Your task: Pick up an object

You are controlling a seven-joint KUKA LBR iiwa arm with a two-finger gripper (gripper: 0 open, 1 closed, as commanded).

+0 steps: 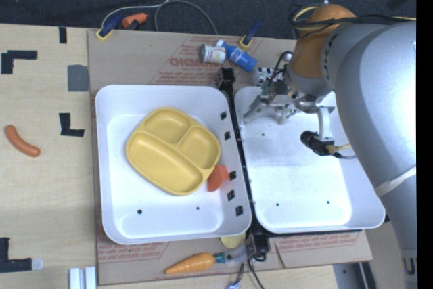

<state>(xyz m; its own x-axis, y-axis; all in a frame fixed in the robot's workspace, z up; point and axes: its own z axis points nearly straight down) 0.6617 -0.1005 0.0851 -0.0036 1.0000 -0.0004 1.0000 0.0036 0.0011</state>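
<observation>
Looming largest at the right, the grey arm point(379, 98) is reaching in over the right bin point(304, 193), its orange band point(312, 44) showing above the wrist. Its pincer point(270, 108) is hanging low over the far left part of that bin, near the divider between the two bins; whether the fingers are apart or together is not clear from this angle, and nothing can be seen between them. A small black part point(318, 142) with a cable is sticking out below the wrist.

Lying in the left bin point(115, 213) is a yellow divided plate point(172, 149), turned at a slant, with three shallow compartments and rounded corners. It is looking matte and pale, like moulded plastic. Touching its near right edge is a small orange-red piece point(217, 178), rounded and smooth, resting on the bin floor close to the divider.

Both bins are sitting on a sheet of brown cardboard point(135, 61) spread across the desk point(40, 213). A toy carrot point(191, 263) is lying on the cardboard just in front of the left bin. Behind the bins, a white and blue bottle point(229, 54) is lying on its side. Well apart to the left, an orange sausage-shaped toy point(22, 141) is resting on the bare desk. An orange and blue clamp point(122, 24) is gripping the far left corner of the cardboard.
</observation>
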